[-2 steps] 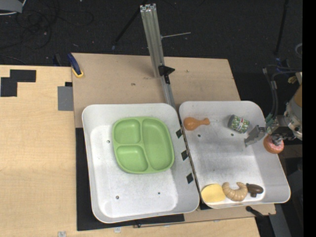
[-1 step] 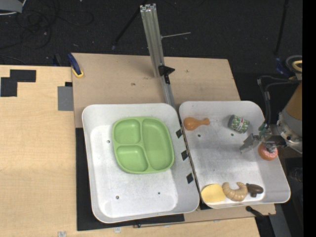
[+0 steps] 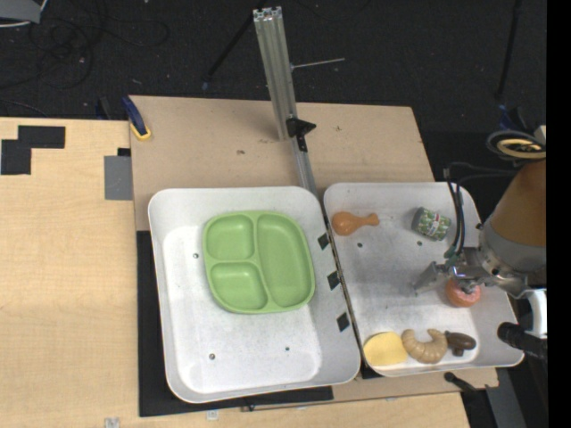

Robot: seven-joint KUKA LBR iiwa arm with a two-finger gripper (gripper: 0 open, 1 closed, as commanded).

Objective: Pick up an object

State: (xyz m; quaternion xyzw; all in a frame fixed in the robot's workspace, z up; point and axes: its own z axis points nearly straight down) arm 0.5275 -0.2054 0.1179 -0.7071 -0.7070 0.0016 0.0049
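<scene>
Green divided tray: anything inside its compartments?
Nothing visible inside the green divided tray; all three compartments show bare green. It sits in the left bin, covering the bin floor beneath it.

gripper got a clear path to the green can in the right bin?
Probably yes. The green can lies by itself near the far wall of the right bin, nothing beside or over it. The gripper sits just nearer, by the reddish object.

open floor mid right bin (image 3: 393, 266), toys along edges
</scene>
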